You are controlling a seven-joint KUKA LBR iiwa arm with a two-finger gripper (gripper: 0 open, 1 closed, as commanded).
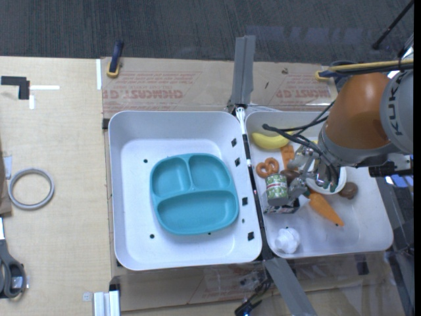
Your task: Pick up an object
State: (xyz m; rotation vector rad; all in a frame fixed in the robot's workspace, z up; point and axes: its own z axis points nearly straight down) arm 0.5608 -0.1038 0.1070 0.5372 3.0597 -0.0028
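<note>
The arm's (358, 114) orange band hides the right bin's (368, 236) 1 o'clock corner; the gripper (299, 176) hangs low near the bin's middle, a tangle of metal and cable, and I cannot tell whether it is released or clenched; a small can (277, 186) with a green label sits just beside it at 8 o'clock, the label too small to read; something dark at the can's foot is unclear. Around them lie a banana (268, 139) at 11 o'clock, a carrot (325, 209) at 4 o'clock and a white wad (286, 240) at 6 o'clock. The left bin (125, 176) holds a teal divided plate (194, 193). Both bins rest on cardboard (164, 84) over a pale wood bench (52, 124); dark carpet (164, 12) lies beyond; the cardboard's red print runs upside down; "KU" shows on the arm.
</note>
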